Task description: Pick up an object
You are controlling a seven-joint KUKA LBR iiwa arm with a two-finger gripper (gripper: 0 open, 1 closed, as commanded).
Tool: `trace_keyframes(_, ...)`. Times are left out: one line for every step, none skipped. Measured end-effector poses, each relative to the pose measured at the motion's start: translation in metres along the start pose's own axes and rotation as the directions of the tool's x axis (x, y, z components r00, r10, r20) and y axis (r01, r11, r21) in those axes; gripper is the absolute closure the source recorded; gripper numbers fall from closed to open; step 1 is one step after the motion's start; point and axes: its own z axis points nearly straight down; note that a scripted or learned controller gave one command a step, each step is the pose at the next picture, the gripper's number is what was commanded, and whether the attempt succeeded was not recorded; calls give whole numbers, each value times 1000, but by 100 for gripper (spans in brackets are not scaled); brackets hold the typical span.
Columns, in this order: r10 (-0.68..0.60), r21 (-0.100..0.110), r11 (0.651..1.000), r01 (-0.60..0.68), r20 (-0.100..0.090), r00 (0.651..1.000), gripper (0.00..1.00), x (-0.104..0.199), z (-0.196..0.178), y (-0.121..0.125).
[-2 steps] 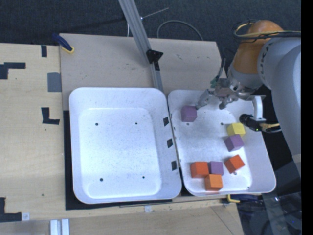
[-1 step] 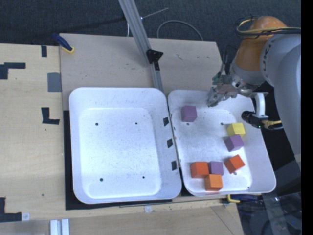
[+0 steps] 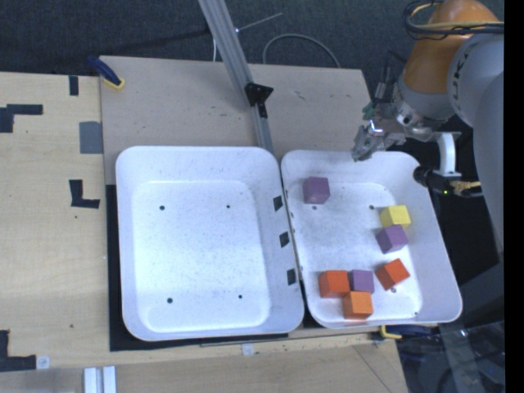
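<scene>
Purple cube (image 3: 316,190): I see it alone in the right white plastic bin's (image 3: 426,297) far left part.
Other cubes: yellow cube (image 3: 397,215), orange cube (image 3: 332,282) nearer the front.
Hand (image 3: 363,151): over the bin's far rim; I cannot tell its state.
Left white bin (image 3: 131,244): beside it on the tabletop (image 3: 49,244).

Arm (image 3: 479,64): smooth grey casing, rounded; glossy orange band above wrist. Black cables looped over band. Wrist block: metallic, small, with dark fittings and green spot. Gripper (image 3: 363,151): slender, dark grey and silver. White bracket beside wrist.
</scene>
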Motion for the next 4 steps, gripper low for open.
trace_keyframes(1,3,1000,-1,-1,1000,100,1,-15,1)
trace_keyframes(-3,5,1000,3,-3,1000,100,53,-29,-4)
trace_keyframes(-4,8,1000,4,-3,1000,100,109,-21,-12)
trace_keyframes(-4,8,1000,4,-3,1000,100,161,-16,-20)
